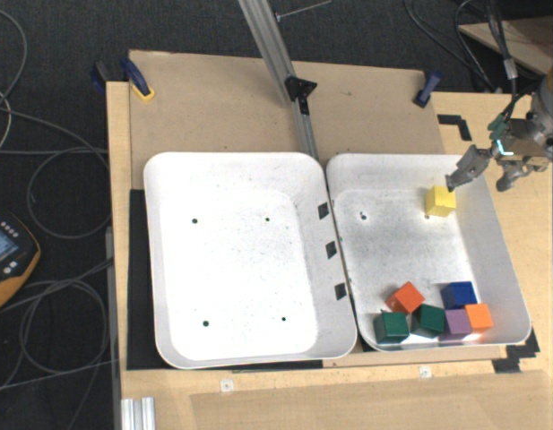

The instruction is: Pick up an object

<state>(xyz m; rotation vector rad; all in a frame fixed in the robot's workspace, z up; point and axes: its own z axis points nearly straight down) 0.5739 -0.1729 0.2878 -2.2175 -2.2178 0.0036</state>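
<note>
A yellow block [440,201] lies in the right bin [384,240], near its far right side. My gripper [479,184] hangs over the bin's right rim, just right of that block. It is open, with one finger [462,168] ending close above the block's upper right corner and the other finger [510,176] well off to the right. Nothing sits between them. Several more blocks cluster in the bin's near right corner: a red-orange one [407,296], a blue one [458,294], an orange one [479,315], a purple one [458,322] and two green ones [430,319].
The left bin [231,258] stands beside the right one, with black clips [331,249] along the shared rim. A slanted metal pole [276,52] rises from behind the bins. Blue clamps [138,81] hold the board's far corners.
</note>
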